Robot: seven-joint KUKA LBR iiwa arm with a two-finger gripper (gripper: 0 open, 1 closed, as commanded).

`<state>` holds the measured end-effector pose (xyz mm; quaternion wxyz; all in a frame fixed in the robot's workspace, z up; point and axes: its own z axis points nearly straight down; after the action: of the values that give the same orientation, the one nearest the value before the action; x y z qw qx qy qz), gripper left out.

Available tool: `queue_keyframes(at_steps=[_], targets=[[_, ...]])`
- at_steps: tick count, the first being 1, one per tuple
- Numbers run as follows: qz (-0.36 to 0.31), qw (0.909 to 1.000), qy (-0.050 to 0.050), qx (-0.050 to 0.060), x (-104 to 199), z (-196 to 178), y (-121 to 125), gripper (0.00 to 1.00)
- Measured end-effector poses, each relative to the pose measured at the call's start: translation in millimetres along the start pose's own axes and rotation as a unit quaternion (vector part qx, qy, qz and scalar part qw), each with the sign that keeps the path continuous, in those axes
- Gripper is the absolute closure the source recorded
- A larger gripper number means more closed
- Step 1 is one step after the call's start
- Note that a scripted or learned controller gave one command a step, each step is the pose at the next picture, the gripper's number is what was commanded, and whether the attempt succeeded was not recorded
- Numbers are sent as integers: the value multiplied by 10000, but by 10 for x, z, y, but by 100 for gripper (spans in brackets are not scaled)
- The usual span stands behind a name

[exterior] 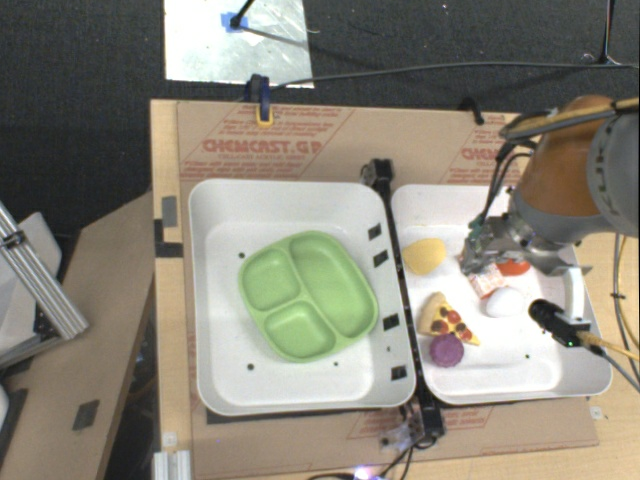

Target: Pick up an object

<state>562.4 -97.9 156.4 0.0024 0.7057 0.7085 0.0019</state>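
The gripper (487,258) is low in the right bin (500,380); whether it grips I cannot tell. The red-white packet (487,284) lies just below it; descend straight, close centred.

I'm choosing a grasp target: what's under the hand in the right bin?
Under the hand, in the right bin, lie a small red-and-white item and a white object. An orange-red piece peeks out; the wrist covers the rest.
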Motion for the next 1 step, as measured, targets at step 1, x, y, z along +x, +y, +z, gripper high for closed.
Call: queue_keyframes(at_steps=[1], targets=[[0, 10000, -1, -3, -22, -442, 53, 100]])
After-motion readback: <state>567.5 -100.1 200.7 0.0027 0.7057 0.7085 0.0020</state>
